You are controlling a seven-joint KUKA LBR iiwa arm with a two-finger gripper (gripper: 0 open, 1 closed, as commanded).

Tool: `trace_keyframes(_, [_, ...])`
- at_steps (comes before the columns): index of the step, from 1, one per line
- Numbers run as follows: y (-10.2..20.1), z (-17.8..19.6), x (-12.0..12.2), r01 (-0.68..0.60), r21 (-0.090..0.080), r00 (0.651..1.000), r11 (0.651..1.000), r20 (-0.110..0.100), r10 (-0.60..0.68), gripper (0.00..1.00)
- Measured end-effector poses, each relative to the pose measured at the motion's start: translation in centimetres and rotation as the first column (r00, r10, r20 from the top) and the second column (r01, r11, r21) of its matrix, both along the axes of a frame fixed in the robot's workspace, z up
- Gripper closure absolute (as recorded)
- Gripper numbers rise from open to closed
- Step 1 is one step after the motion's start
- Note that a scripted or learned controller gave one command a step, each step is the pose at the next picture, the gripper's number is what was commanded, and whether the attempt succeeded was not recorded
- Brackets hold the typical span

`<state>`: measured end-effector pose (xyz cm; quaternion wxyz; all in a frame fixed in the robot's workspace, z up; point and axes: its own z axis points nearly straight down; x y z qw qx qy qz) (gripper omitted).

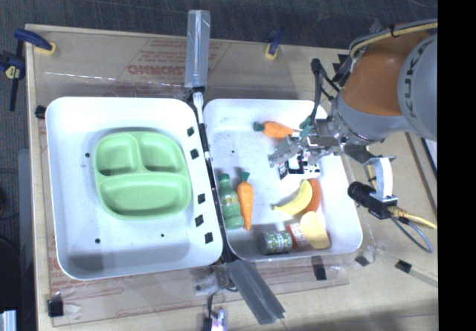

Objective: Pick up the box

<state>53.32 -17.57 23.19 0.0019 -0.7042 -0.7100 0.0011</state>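
Beneath my end effector (297, 161), whose finger state I cannot tell, a small black-and-white box (303, 168) lies in the right white bin (245, 117).

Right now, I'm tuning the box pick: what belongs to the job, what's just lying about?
Job: gripper, right bin; the box itself I cannot make out for sure.
Lying about: green tray, carrot, banana, green bottle, can.
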Motion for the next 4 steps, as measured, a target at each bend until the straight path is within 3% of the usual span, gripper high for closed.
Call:
trace_keyframes(1, [2.9,-14.1,3.4,0.179,-0.001,0.984,0.984,0.001,-0.179,0.0])
trace_keyframes(2, [-0.3,-11.5,5.4,0.066,-0.001,0.998,0.998,0.003,-0.066,0.0])
trace_keyframes(3, [2.7,-14.0,8.4,0.039,0.0,0.999,0.999,0.003,-0.039,0.0])
trace_keyframes(4, [2.8,-13.0,8.5,0.033,-0.001,0.999,0.999,0.002,-0.033,1.0])
